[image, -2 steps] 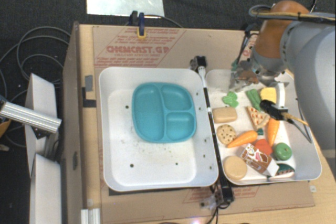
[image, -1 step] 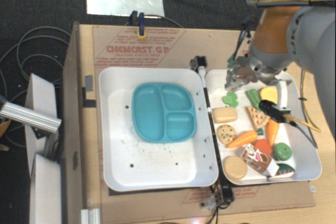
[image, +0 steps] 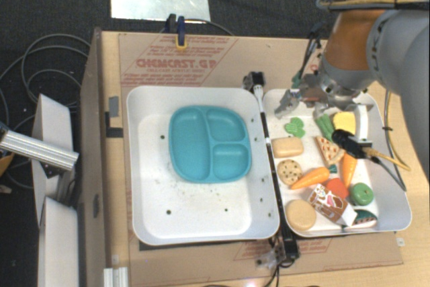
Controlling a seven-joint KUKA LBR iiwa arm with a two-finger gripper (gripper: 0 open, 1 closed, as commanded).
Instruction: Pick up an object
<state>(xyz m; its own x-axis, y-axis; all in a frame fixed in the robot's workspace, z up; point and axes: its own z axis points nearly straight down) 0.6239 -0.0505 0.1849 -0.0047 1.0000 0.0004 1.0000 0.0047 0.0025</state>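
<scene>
The right bin [image: 396,212] holds several toy foods. Among them are a small green leafy piece [image: 293,126], a beige bread slice [image: 287,146], a chocolate-chip cookie [image: 289,171], a carrot [image: 310,177], a pizza slice [image: 329,148], a yellow piece [image: 344,121] and a green round piece [image: 361,193]. My gripper [image: 302,106] hangs over the far end of this bin, just above the green leafy piece. It is open, and nothing sits between its fingers [image: 285,103].
The left bin [image: 151,212] carries a teal divided plate [image: 208,143]. A tan round bun [image: 300,215], a brown and white box [image: 326,201] and a red piece [image: 337,189] crowd the near end of the right bin. The grey arm [image: 396,44] reaches in from the right.
</scene>
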